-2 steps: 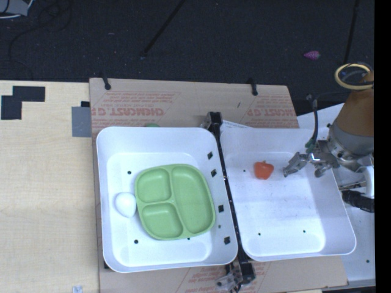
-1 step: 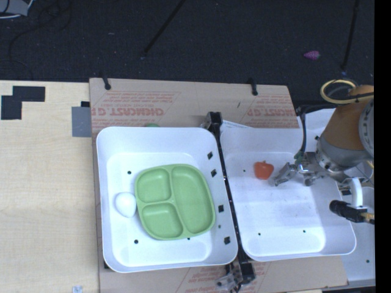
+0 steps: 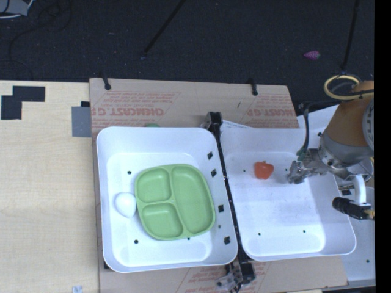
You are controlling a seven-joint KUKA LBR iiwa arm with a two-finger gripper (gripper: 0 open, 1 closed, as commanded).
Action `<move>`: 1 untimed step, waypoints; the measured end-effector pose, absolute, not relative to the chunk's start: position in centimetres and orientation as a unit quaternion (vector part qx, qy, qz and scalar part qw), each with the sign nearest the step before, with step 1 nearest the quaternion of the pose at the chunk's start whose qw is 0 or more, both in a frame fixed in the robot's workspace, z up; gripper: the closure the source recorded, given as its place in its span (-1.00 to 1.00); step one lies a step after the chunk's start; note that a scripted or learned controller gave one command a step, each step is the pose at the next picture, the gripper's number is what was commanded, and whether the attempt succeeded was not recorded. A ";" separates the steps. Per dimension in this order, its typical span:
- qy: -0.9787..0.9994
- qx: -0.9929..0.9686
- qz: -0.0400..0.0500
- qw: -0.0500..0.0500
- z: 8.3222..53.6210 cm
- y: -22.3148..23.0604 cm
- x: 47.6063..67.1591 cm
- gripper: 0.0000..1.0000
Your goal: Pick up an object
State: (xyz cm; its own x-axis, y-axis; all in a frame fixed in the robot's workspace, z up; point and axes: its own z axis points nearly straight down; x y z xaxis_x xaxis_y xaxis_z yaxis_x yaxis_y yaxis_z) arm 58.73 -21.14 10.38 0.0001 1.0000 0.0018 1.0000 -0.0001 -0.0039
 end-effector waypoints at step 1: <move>-0.708 -0.706 0.000 -0.001 14.8 -21.1 59.4 1.00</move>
